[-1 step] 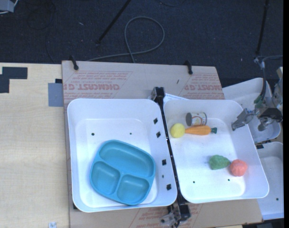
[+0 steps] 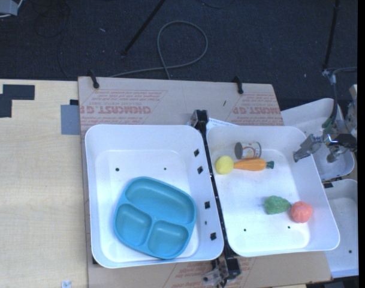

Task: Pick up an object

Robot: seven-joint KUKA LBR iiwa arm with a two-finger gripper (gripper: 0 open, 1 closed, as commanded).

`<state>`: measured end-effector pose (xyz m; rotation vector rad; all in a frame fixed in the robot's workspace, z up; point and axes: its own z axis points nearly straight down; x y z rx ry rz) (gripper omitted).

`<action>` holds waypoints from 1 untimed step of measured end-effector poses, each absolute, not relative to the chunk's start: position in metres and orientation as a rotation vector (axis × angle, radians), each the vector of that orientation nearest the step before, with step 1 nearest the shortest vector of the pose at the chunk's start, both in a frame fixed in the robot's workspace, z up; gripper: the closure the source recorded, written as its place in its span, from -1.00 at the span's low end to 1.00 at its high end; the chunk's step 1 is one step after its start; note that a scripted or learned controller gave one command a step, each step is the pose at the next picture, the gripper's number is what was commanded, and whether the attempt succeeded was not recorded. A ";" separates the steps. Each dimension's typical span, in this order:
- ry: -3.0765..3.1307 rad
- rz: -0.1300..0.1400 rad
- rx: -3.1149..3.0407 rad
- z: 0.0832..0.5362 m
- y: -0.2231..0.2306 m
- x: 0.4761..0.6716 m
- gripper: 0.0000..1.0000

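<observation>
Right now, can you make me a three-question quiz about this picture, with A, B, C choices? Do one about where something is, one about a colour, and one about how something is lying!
1. Where is the blue plate?
A. In the left bin
B. In the right bin
C. On the wooden table

2. What colour is the ball touching the carrot?
A. Purple
B. Yellow
C. Black

3. How is the carrot placed?
A. Standing upright
B. Hanging from the gripper
C. Lying flat on the bin floor

Answers:
1. A, the plate rests in the left bin.
2. B, the ball at the carrot's tip is yellow.
3. C, the carrot lies flat in the right bin, apart from the gripper at the bin's far right edge.
</observation>
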<state>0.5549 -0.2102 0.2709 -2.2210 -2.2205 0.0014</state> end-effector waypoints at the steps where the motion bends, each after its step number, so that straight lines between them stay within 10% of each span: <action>1: -2.216 0.006 -2.216 0.207 -0.211 0.557 -1.00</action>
